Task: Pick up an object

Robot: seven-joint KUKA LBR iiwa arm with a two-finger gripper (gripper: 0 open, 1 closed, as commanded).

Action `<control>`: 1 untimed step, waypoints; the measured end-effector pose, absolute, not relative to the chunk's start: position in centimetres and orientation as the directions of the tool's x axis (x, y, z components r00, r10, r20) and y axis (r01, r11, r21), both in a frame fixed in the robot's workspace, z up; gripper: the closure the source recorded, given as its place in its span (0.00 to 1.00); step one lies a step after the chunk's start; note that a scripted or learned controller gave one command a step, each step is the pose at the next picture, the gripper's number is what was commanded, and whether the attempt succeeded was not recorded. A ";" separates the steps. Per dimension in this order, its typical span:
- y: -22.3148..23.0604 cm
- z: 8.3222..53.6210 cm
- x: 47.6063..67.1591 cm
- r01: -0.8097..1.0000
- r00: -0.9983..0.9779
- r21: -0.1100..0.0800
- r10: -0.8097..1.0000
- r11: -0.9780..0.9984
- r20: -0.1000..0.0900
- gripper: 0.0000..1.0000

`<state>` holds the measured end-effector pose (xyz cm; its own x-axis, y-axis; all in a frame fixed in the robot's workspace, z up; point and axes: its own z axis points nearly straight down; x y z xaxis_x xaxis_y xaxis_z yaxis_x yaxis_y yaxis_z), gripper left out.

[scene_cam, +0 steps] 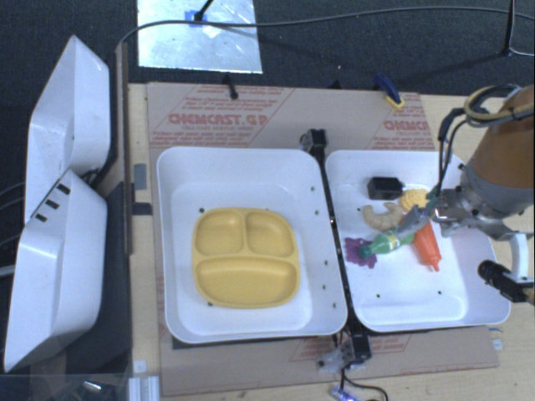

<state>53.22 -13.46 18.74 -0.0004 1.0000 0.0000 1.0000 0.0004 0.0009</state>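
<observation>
Dark carpet surrounds the table (pixel 276 107), whose cardboard-covered top carries two shallow white bins side by side. We see a yellow divided plate (pixel 246 256) lying in the left bin (pixel 180 307), while the right bin (pixel 468 307) holds the loose things: a black block (pixel 384 188), a yellow piece (pixel 414 198), a cream curved piece (pixel 381 216), a purple toy (pixel 360 251), a green bottle (pixel 387 242) and an orange carrot (pixel 429 246).

The arm (pixel 501 153) comes in from the right, and its gripper (pixel 420 215) sits low over the cluster, near the upper end of the green bottle and just beside the carrot's top. We cannot tell whether it is apart or together, and we see nothing clearly caught in it.

What the coming move turns on, we judge, is the bottle's lie: its long axis runs aslant, from lower left near the purple toy up to the right, ending beneath the gripper. The carrot lies just right of that, pointing down. A grasp across the bottle's axis looks nearest to us, though the crowding neighbours could spoil it.
</observation>
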 end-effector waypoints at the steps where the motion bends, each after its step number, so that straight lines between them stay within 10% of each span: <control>1: -11.3 20.8 56.7 1.000 -0.003 0.003 1.000 0.003 0.000 0.00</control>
